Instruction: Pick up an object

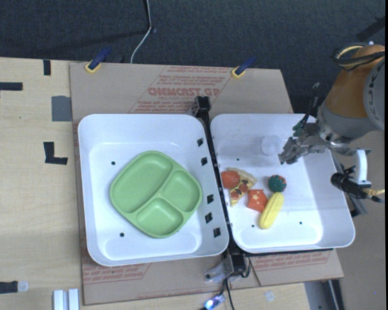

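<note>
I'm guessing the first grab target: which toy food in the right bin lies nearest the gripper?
The small green-topped round piece, lying just below the gripper. The yellow corn, the red piece and the tomato lie farther down or left.

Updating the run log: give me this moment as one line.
arm: over right bin | gripper: above bin floor, nothing seen held | toy food: corn, tomato on floor | left bin: green plate
</note>
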Controlling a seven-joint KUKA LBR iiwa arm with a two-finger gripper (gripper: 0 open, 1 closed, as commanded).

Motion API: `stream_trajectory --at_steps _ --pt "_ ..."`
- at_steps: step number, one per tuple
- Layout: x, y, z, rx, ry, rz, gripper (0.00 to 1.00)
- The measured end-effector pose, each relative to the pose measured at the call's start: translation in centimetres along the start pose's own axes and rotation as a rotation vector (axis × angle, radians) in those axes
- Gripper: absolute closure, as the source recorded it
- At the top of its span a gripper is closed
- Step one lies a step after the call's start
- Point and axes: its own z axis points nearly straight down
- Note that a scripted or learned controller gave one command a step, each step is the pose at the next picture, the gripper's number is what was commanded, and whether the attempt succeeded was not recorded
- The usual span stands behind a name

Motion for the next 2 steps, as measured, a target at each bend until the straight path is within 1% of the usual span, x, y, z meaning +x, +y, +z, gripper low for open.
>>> stream_trajectory --at_steps 1,2 --pt "-0.8 0.1 -4.7 -0.002 -0.001 0.0 1.0" --pt "-0.8 0.1 -6.8 0.0 0.0 -0.001 1.0"
